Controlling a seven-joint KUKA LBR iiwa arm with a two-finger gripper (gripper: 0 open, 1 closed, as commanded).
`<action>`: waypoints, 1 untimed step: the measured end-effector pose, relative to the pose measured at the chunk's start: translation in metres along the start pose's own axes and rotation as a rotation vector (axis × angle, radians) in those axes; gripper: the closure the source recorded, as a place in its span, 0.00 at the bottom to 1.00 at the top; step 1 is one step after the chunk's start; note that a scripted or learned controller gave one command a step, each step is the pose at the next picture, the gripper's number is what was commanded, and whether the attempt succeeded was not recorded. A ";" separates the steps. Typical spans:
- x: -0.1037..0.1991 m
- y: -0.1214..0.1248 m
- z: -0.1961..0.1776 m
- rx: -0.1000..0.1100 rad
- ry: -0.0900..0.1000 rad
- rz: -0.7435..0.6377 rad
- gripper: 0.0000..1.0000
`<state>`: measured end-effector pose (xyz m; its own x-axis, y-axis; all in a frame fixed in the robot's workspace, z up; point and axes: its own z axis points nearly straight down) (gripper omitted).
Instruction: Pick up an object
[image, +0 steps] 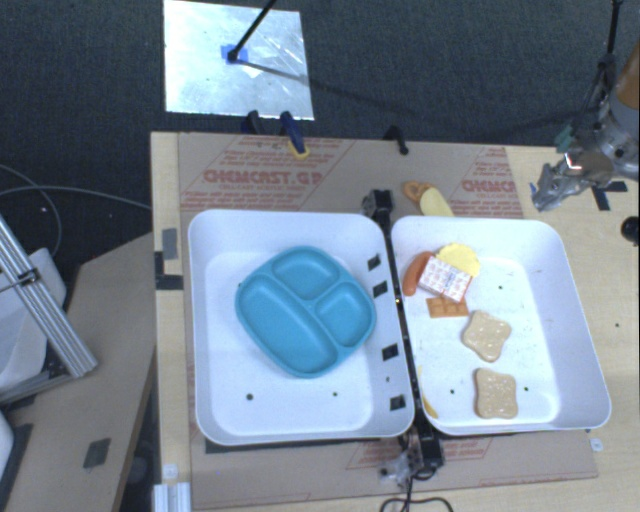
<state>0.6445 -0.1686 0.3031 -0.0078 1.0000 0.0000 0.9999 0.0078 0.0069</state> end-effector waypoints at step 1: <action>-0.039 0.025 -0.005 0.001 -0.003 0.008 1.00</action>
<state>0.6695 -0.2079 0.3088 -0.0001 1.0000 -0.0031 1.0000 0.0001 0.0061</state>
